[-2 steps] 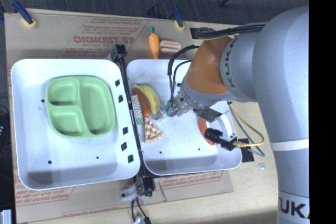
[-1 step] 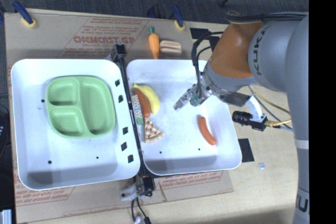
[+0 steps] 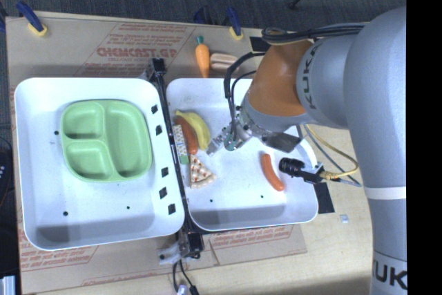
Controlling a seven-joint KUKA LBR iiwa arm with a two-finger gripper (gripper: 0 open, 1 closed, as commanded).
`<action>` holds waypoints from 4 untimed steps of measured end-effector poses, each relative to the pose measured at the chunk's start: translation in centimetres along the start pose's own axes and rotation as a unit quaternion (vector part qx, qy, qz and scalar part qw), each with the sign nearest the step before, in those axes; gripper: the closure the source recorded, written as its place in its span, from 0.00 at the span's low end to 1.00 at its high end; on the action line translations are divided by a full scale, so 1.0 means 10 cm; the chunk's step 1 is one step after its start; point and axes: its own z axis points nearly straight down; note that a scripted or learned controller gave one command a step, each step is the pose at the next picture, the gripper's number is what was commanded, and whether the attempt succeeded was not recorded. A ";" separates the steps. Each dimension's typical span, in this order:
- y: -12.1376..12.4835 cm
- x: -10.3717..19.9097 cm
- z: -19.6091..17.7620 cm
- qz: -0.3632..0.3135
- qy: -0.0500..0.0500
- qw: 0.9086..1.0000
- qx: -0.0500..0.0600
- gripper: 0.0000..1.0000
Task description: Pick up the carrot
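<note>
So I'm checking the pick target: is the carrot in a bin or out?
Out. The carrot lies on the cardboard beyond the right bin, outside its rim, apart from the hand.

Two bins side by side on the bench point(image 3: 103, 45): left bin point(image 3: 34, 148) holding a tray point(image 3: 107, 138) near its middle; right bin point(image 3: 242, 214) with a banana point(image 3: 197, 126) along its left wall, a sausage point(image 3: 188, 136) touching it, a pizza slice point(image 3: 199, 171) just in front of both, a hot dog point(image 3: 272, 171) apart to the right. Gripper point(image 3: 222, 141) low over the right bin, between banana and hot dog. Behind that bin, outside it: carrot point(image 3: 202, 59), with perhaps a bread roll point(image 3: 222, 63) beside it on the right
</note>
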 end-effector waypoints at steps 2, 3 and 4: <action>-1.00 0.08 -1.90 -0.128 -0.002 0.992 -0.001 1.00; -0.76 0.45 -1.13 -0.196 -0.001 0.981 -0.001 1.00; -0.61 0.45 0.22 -0.177 -0.002 0.984 -0.001 1.00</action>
